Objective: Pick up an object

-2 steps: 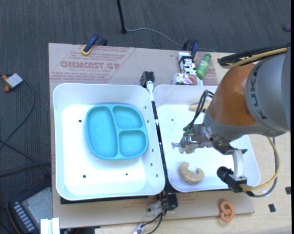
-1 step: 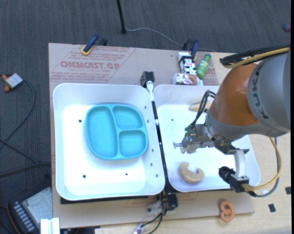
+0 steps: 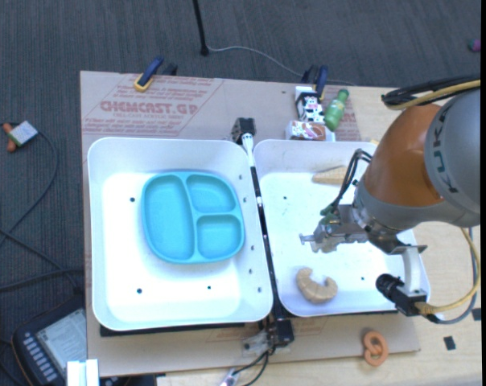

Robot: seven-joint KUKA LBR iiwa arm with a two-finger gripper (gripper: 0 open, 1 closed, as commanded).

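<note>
While tool (image 3: 319, 240) hangs low over right bin (image 3: 285, 284), finger state: cannot tell.

Two white bins on bench.
One blue divided tray (image 3: 193, 215), far across in left bin (image 3: 114, 296): stiff, flat, awkward to pinch.
One tan curved piece (image 3: 315, 285), just below tool: likely light, rigid; grip across narrow arc middle.
One beige wedge (image 3: 331, 175), above tool.

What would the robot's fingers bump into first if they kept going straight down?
Probably the bare white floor of the right bin. The gripper hangs above it; the tan curved piece lies nearer the camera, seemingly out of line.
</note>
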